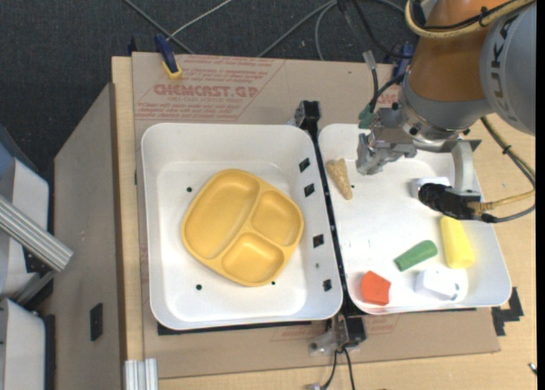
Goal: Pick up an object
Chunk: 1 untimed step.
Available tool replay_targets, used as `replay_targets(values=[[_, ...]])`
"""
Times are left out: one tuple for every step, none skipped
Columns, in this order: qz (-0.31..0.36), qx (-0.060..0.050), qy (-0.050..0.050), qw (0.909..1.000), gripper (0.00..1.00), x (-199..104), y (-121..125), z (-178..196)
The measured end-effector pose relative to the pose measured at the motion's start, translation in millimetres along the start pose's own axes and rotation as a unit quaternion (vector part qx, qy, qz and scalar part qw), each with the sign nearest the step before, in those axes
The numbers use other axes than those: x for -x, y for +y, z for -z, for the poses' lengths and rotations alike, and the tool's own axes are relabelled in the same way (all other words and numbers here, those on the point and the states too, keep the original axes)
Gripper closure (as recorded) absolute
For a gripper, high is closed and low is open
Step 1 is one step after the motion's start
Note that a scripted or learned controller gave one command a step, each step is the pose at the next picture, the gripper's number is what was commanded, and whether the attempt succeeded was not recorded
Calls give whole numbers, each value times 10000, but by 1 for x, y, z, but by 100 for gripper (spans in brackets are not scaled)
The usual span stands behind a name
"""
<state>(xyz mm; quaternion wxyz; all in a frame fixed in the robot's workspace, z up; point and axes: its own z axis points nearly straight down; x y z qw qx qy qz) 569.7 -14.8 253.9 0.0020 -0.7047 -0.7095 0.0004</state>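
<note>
My gripper (371,161) hangs over the back left part of the right bin (387,226), just right of a tan wedge-shaped piece (341,178) that lies on the bin floor. Nothing shows between the fingers. Farther forward in that bin lie a green block (415,255), a yellow cylinder (457,242), an orange-red block (375,287) and a white block (442,283).
The left bin (162,209) holds a yellow divided plate (243,225). A black divider with clips (319,201) runs between the two bins. Cables lie on the dark floor behind the bench.
</note>
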Motion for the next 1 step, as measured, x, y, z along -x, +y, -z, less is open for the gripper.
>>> replay_targets(values=[[4, -5, 3, 10000, 100, -63, -3, -14]])
